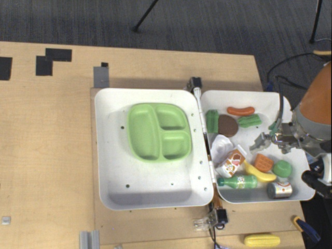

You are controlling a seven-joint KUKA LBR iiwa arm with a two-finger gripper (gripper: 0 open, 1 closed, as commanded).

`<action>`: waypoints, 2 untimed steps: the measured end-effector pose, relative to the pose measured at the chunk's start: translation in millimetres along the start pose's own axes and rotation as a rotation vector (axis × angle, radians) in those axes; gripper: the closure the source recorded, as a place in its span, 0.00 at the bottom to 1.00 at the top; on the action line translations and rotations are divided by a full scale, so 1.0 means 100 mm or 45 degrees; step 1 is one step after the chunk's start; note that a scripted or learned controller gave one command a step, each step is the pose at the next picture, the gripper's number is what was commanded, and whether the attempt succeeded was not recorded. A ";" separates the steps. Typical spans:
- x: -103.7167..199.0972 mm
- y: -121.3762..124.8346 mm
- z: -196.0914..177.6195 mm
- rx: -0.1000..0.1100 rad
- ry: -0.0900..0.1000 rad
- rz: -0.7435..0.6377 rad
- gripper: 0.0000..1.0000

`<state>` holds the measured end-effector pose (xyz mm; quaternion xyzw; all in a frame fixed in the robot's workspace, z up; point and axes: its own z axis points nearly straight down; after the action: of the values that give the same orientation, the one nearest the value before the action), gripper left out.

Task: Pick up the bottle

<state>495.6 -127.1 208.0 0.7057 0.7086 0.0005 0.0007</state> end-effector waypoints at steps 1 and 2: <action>-0.61 0.04 1.03 -0.020 -0.009 -0.391 0.00; -0.60 0.03 0.96 -0.018 -0.007 -0.394 1.00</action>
<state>499.3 -186.8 112.5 0.5881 0.8088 0.0032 0.0077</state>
